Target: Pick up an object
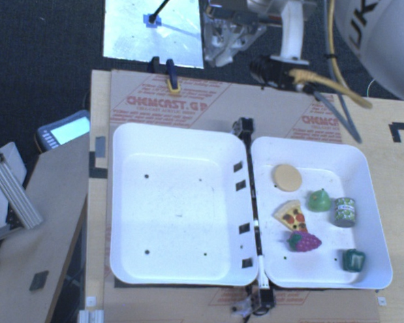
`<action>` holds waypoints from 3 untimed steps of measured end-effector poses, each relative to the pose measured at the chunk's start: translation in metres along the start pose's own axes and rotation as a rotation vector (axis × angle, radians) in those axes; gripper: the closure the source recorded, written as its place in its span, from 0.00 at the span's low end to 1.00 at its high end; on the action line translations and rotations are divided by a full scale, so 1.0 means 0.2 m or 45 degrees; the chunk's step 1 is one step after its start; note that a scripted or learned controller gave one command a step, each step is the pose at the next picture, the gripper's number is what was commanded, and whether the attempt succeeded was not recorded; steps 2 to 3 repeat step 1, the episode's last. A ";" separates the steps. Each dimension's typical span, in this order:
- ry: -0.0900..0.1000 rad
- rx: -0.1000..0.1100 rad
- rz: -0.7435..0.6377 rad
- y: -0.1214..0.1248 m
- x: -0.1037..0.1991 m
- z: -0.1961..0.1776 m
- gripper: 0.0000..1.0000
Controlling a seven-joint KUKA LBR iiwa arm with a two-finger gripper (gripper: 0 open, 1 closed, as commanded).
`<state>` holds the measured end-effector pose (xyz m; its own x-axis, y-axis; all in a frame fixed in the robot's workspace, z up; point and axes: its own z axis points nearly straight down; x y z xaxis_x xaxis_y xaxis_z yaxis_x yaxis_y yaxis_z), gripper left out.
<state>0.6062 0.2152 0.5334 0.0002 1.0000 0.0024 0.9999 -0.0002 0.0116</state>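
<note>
Six toys crowd the right bin (372,222).
Gripper (223,39) high above; jaws' state unclear, perhaps nudging pizza slice (291,215) against grapes (305,241).

Gripper (223,39) high beyond the bench
</note>
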 end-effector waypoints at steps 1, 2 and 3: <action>-0.009 0.035 -0.003 -0.06 0.10 0.96 1.00; -0.009 0.035 -0.003 -0.06 0.10 0.96 1.00; -0.009 0.035 -0.003 -0.06 0.10 0.96 1.00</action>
